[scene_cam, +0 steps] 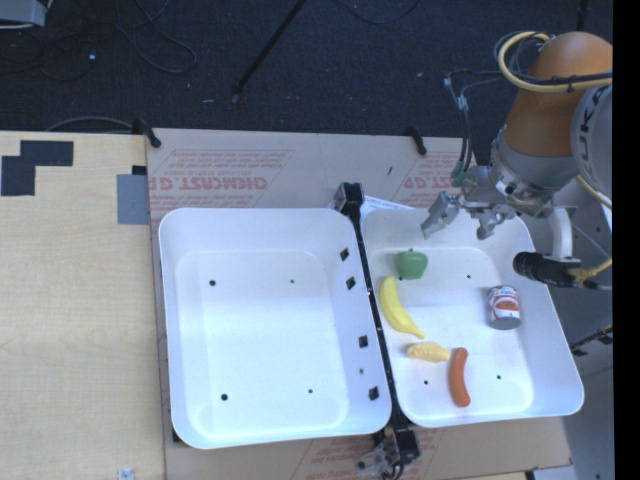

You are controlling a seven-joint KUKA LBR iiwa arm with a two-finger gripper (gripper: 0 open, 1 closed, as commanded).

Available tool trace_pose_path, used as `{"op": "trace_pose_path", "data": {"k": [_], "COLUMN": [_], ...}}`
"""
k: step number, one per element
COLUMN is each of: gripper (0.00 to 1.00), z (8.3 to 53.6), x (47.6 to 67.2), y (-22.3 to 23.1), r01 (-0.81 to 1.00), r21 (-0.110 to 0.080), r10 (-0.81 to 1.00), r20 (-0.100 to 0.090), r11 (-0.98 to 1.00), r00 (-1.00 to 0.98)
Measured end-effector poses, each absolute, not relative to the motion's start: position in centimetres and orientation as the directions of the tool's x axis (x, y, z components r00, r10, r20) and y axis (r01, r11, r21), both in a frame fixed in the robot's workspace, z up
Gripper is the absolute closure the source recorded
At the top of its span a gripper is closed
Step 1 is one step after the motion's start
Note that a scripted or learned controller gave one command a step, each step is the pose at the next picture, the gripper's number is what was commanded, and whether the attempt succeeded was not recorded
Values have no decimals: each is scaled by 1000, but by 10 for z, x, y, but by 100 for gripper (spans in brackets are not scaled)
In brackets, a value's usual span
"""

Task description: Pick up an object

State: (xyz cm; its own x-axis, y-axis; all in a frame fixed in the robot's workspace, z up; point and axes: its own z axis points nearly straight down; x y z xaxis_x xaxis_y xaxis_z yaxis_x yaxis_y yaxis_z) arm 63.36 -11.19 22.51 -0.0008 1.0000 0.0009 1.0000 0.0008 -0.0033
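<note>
The right bin (545, 393) holds a green apple-like toy (410, 263), a yellow banana (397, 307), a small yellow piece (428, 351), an orange-red sausage (459, 376) and a small red-and-white can (505, 306). My gripper (462, 220) hangs over the far rim of the right bin, up and to the right of the green toy. Its two grey fingers stand apart, open, with nothing between them.
The left bin (190, 408) lies beside the right one, with a black clip strip (362, 298) along their shared edge. Both sit on cardboard (230, 173). A black handle-like part (545, 267) juts in at the right bin's right rim.
</note>
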Motion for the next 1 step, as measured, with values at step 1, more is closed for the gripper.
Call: {"op": "trace_pose_path", "data": {"k": [1], "gripper": [0], "z": [91], "x": [641], "y": [-99], "r01": [1000], "r21": [-14], "r10": [1000], "r20": [3], "r11": [4], "r00": [-4]}}
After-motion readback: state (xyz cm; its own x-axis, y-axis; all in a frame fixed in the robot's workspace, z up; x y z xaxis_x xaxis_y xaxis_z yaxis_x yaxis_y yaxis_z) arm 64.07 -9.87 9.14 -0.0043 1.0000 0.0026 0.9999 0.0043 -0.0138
